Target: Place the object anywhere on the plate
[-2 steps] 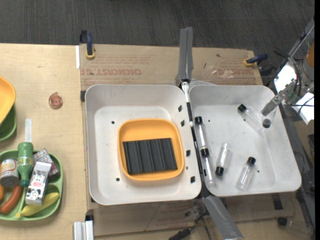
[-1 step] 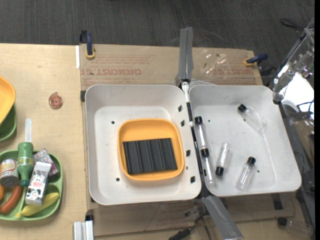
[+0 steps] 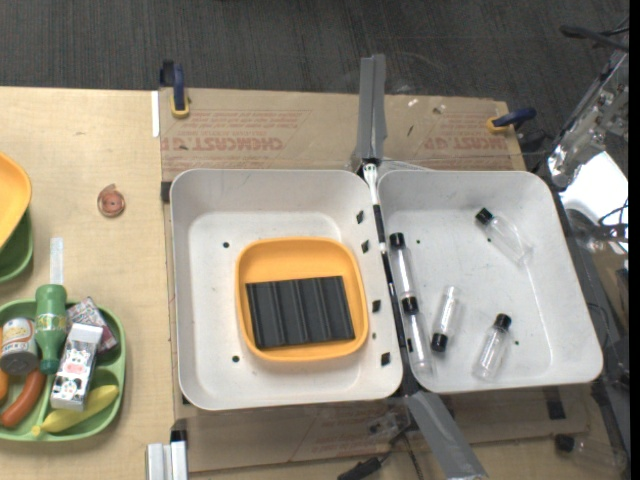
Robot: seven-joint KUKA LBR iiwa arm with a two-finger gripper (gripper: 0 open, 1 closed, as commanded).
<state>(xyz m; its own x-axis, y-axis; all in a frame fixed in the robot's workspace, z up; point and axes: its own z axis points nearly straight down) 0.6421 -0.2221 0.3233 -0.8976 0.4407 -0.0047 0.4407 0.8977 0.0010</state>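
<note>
Here we are, looking down on the two white bins. In the left bin (image 3: 200,218), at the centre of the frame, the orange plate (image 3: 300,258) lies flat on the floor. The dark grey ribbed block (image 3: 299,311) rests on that plate, filling most of its middle, with its grooves running up and down the frame. So the object lies on the plate, well inside its rim.

Over to the right bin (image 3: 540,268). We count four clear vials with black caps:
- A long one (image 3: 402,273) lies along the divider between the bins.
- A short one (image 3: 443,318) is just right of it.
- Another (image 3: 493,343) sits lower right.
- A fourth (image 3: 502,232) lies tilted toward the upper right.

As for the claw, whether it is clenched or released we cannot tell.

At the lower left of the frame, a green plate (image 3: 100,408) holds toy food and a green bottle (image 3: 50,323). Brown cardboard (image 3: 270,133) lies beyond the bins, clamped at both corners.
</note>
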